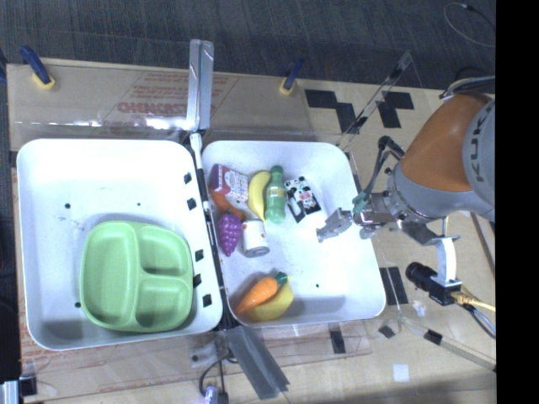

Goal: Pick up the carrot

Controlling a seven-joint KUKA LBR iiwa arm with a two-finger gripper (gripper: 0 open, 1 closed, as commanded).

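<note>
None of the pickup looks done: the carrot [258, 292] lies at about six o'clock in the right bin [358, 305], resting against a banana [276, 303]. Its long axis runs from eight to two o'clock, green top toward two. The claw [335, 224] hovers well apart at three o'clock, gripping nothing; whether its jaws are parted I cannot tell.

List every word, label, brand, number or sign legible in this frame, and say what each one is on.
"KU", large letters cut off by the frame edge, on the grey arm below its orange band.
Red mirrored print on the clear sheet behind the left bin: too blurred to read.
Small black-and-white card in the right bin: pattern only, nothing legible.
Small white can with a red label: too small to read.
</note>
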